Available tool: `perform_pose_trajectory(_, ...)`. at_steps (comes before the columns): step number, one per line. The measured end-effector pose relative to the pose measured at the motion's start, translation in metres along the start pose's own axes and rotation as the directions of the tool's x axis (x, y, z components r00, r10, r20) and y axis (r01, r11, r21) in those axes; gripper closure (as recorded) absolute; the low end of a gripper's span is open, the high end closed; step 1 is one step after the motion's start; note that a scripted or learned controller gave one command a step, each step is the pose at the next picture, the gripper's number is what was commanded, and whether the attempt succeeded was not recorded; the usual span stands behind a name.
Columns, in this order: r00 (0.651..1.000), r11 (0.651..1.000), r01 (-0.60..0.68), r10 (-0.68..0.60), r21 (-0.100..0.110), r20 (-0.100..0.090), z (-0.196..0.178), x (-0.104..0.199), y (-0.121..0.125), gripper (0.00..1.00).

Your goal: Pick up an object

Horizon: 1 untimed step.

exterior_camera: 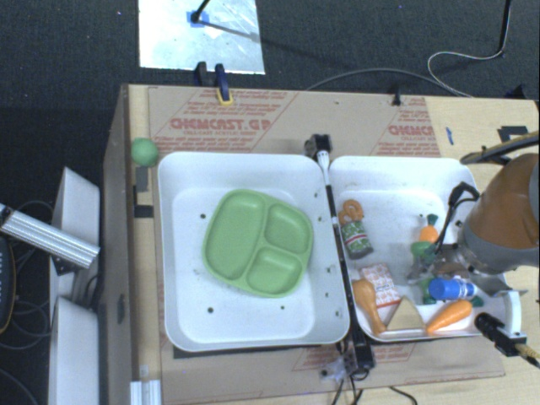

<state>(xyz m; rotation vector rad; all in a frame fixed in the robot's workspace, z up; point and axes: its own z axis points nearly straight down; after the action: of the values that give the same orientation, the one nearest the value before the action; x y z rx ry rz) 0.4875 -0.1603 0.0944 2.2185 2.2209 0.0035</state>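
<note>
Arm (506,218) in from right, over right bin (396,171). Pincer (434,268) low among the clutter, close to blue bottle (451,290); can't tell if open or shut, nothing seen held. Best bet judged: go for the bottle, centre over it, descend straight, avoid nudging the carrot (449,314) just near of it, close across the narrow axis.

Right bin: small jar (357,238) at left wall, card packet (381,283), tan wedge (405,315), orange-green toy (427,236) far of pincer.

Left bin (245,171): green divided tray (258,241), nothing in its compartments.

Green ball (144,151) on surface (278,116), outside bins, far left.
</note>
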Motion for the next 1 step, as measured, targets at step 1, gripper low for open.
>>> perform_pose_trajectory(1,1.000,1.000,0.003,-0.003,-0.002,0.000,-0.0909,0.0385,0.0009,1.00)
